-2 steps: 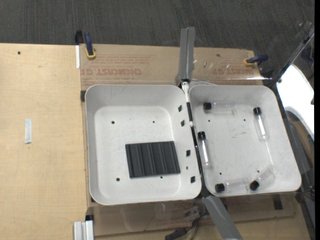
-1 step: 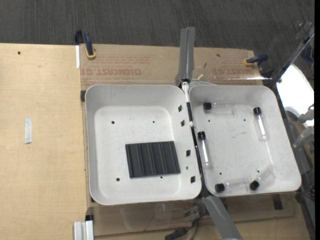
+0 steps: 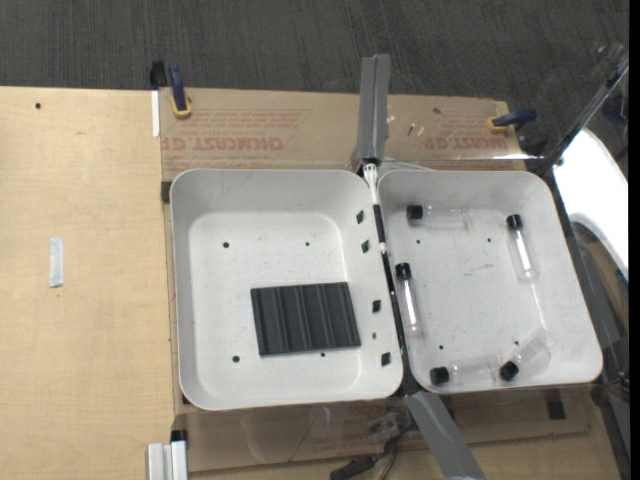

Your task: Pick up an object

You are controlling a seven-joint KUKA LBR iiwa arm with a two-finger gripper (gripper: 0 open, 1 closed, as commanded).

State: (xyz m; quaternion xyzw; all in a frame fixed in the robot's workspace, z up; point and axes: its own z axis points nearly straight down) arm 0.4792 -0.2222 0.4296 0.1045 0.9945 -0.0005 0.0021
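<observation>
1. In the left bin, a dark ribbed panel lies flat on the floor of the bin, toward its near side and somewhat right of centre, apart from all four walls.
2. In the right bin, several clear tubes with black caps lie scattered around the edges. One tube runs along the left wall, and another lies near the right wall. A third lies near the back left corner. Two more sit near the front wall.
3. The two bins stand side by side with their inner rims touching. A grey post rises behind the point where they meet.
4. Under the bins lies a sheet of cardboard with printed lettering. It is pinned at the back by a clamp on the left and another on the right.
5. The cardboard rests on a pale wooden surface. A small light strip lies on this surface well to the left of the bins.
6. Whether the gripper is wide, narrow or holding anything cannot be told here.
</observation>
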